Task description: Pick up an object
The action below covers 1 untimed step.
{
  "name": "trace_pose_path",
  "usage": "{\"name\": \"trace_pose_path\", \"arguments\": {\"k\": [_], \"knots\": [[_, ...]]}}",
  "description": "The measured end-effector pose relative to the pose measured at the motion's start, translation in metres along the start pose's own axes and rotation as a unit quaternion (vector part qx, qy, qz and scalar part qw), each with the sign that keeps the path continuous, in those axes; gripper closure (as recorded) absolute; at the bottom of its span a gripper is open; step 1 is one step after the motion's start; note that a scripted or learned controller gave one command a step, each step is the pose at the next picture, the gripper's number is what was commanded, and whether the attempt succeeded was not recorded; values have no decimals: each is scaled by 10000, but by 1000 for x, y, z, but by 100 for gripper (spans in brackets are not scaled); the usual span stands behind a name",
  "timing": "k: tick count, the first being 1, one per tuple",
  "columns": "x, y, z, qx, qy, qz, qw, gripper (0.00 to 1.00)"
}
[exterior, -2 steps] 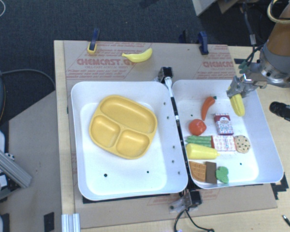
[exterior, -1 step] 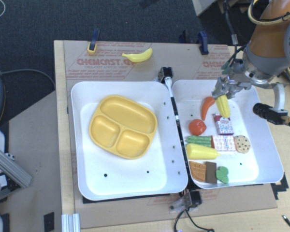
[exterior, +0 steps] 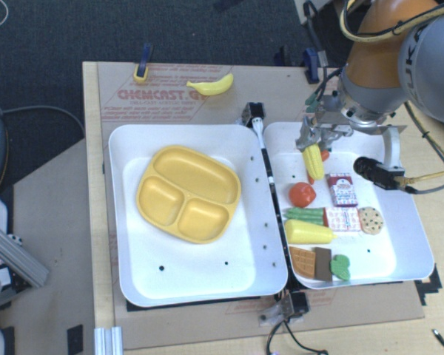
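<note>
One corn cob [exterior: 313, 161] lies at the top of the right bin [exterior: 418, 250] under the pincer [exterior: 316, 134], whose state cannot be told, so a steady, centred grip looks wise.

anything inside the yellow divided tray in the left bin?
The yellow three-compartment plastic tray in the left white bin shows bare yellow plastic in all three compartments. The bin floor beneath it is covered, so whatever lies under it can't be seen.

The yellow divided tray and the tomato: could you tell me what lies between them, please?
In the camera view, bare white floor of the left bin, then the two bins' adjoining rims with a black strip, separate the yellow tray from the tomato.
</note>
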<state>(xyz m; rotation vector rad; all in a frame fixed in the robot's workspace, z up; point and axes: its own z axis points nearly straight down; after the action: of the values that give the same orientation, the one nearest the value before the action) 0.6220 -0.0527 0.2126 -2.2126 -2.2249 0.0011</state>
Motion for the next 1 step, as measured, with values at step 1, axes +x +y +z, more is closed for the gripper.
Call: {"name": "trace_pose_path", "arguments": {"k": [1], "knots": [[49, 12, -3, -31, -7, 0, 10000, 100]]}}
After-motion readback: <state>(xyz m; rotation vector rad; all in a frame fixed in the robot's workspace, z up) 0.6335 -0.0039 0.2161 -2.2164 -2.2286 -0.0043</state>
